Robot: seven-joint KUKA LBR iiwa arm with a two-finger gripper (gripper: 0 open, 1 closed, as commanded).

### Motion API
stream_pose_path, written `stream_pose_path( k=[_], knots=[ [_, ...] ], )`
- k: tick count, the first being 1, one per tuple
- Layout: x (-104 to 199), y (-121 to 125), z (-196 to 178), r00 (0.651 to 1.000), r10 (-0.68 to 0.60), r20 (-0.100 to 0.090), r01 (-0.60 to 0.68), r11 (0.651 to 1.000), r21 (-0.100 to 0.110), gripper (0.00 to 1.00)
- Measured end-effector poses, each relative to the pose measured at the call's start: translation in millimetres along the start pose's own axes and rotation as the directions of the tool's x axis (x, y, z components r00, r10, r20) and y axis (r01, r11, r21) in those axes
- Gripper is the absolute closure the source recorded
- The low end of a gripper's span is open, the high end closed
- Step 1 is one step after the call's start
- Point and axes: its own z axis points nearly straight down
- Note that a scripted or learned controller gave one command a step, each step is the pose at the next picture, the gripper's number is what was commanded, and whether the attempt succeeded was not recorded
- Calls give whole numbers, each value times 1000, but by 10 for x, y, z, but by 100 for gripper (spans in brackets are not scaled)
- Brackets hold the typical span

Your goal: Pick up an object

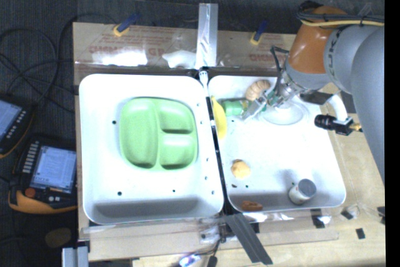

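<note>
So the arm's down in the right bin (pixel 325 153), gripper (pixel 259 106) sitting near the bin's back-left corner, right on top of a little cluster of stuff. There's a green object (pixel 232 108) just beside the fingertips, a yellow banana-looking thing (pixel 219 117) lying along the bin's left wall, and a tan ridged thing (pixel 256 90) up near the back edge. Honestly can't tell if the fingers are open or closed, they're too small and blurry against the clutter, and I can't tell if anything's between them either.

Rest of the right bin: a small orange-ish lump (pixel 240 168) toward the left wall about midway, a grey metal cup (pixel 304 190) near the front-right corner, and a flat brown bit (pixel 252 204) at the front edge. The left bin (pixel 100 153) has a green divided tray (pixel 159 132) sitting in the middle.

Progress-wise I'd say it's at the reach/grasp stage. Nothing's lifted as far as I can see, everything looks like it's resting on the bin floor. Still left: close on something (green object is my guess) and actually raise it
</note>
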Motion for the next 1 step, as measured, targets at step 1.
stream_pose_path(
  k=[1],
  knots=[
    [-104, 133, 21, 998, 62, -21, -61, 998, 24, 0]
  ],
)
